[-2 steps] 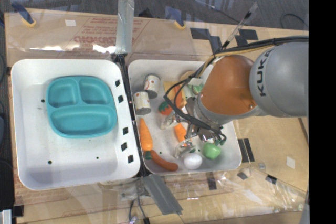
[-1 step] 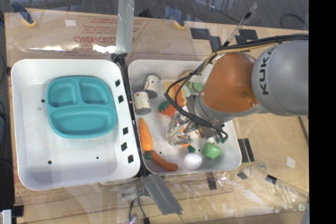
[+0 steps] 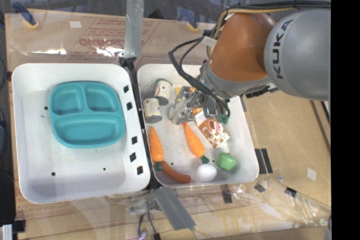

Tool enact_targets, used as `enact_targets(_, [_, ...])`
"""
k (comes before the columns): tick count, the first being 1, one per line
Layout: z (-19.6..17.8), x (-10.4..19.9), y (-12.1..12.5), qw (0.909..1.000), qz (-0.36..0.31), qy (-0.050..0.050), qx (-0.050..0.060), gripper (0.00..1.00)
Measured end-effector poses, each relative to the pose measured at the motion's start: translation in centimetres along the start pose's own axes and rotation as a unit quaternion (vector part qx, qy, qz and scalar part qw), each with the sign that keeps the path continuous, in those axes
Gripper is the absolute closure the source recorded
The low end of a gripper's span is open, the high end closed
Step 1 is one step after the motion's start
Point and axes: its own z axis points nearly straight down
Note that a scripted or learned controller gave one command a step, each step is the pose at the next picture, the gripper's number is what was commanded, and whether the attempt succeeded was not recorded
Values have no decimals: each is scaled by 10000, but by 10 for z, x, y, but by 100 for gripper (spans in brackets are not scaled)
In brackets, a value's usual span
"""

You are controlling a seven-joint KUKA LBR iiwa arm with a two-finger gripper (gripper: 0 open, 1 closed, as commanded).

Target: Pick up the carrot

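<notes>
The gripper (image 3: 185, 105) hangs low inside the right bin (image 3: 249, 143), and whether it is open or closed can't be made out from this angle. Just below it and a little to its right lies the carrot (image 3: 194, 141), bright orange, tapered, slanted, with a dark green stub at its lower end. A second carrot (image 3: 155, 146) lies to the gripper's lower left, against the bin wall. A printed packet (image 3: 212, 131) sits just beside the gripper, touching the first carrot's upper end.
</notes>
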Motion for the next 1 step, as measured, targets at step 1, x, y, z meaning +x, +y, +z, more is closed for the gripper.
enact_targets(1, [4, 65, 51, 9999, 138, 41, -5, 100])
